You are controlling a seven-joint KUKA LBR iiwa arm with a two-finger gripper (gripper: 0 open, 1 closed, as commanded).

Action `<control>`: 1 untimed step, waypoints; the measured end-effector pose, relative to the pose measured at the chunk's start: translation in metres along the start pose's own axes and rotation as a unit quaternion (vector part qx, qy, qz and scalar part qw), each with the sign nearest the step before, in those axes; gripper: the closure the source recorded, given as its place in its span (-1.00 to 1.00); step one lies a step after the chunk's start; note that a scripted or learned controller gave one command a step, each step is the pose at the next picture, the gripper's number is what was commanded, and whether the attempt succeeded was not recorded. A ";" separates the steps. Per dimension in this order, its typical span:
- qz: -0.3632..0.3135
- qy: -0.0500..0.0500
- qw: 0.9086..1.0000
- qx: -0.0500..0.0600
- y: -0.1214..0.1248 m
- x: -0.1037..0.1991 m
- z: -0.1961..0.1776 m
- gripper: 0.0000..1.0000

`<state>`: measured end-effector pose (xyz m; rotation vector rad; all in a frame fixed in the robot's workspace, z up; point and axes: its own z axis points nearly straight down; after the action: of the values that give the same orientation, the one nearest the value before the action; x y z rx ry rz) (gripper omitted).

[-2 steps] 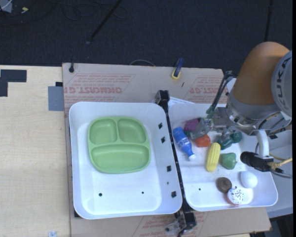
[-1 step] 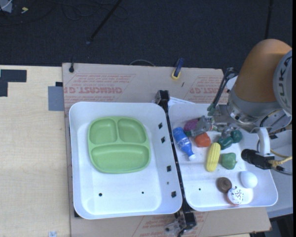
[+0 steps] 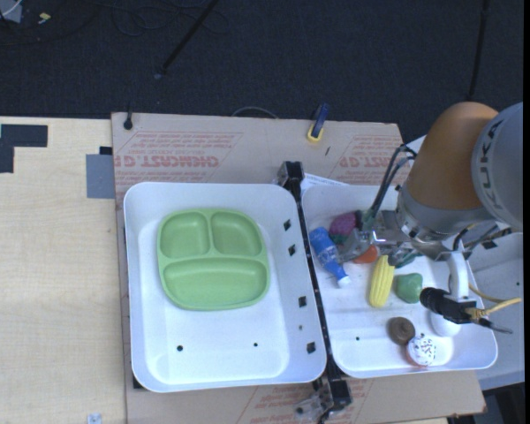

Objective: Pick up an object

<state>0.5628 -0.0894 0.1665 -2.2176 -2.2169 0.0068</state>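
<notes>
Whether the gripper (image 3: 385,242) is open or closed, I cannot tell, because the big grey arm with the orange band (image 3: 459,170) hangs over it.

It sits low in the right white bin (image 3: 362,360), in the middle of the toys. The little orange-red thing (image 3: 364,255) is right beside it, so I think that is the one to grab. The yellow toy corn cob (image 3: 382,281) is just below, and the blue plastic bottle (image 3: 326,253) and the purple lump (image 3: 343,226) are close on the other side.

To do it well, the gripper should come straight down over one toy only. The toys are crowded, so it could bump the corn or pinch two at once. Squeeze first, then lift slowly.

The green plate with three parts (image 3: 214,259) is far off in the left white bin (image 3: 150,325).
</notes>
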 end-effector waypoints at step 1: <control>0.000 0.000 1.000 0.001 -0.004 -0.001 0.064 -1.00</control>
<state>0.5582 -0.0908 0.1024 -2.2159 -2.2157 0.0085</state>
